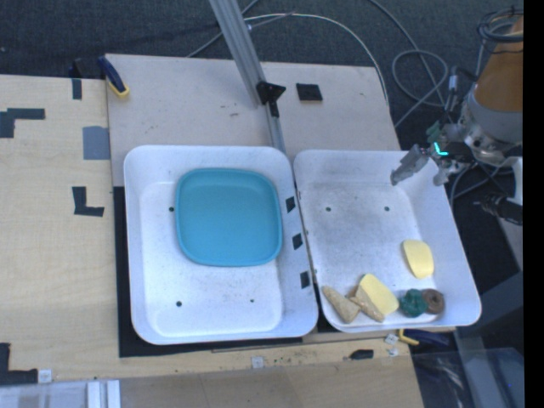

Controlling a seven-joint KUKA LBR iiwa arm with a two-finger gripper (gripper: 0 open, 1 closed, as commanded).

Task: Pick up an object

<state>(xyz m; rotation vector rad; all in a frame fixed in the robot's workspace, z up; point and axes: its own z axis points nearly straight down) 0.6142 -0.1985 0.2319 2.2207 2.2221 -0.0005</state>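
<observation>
While no writing was legible anywhere, I noted a blue plate lying flat in the left bin. Right bin: tan piece, yellow wedge, teal lump and brown ring clustered along its near edge, yellow oval just above them. My gripper hung over the bin's far right corner, fingers spread, pinching nothing, well apart from all pieces.

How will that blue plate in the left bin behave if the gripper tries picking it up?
The blue plate looks rigid and smooth, so probably slippery. It lies flat on the left bin floor with a low rim, so two fingers likely get little purchase.
</observation>
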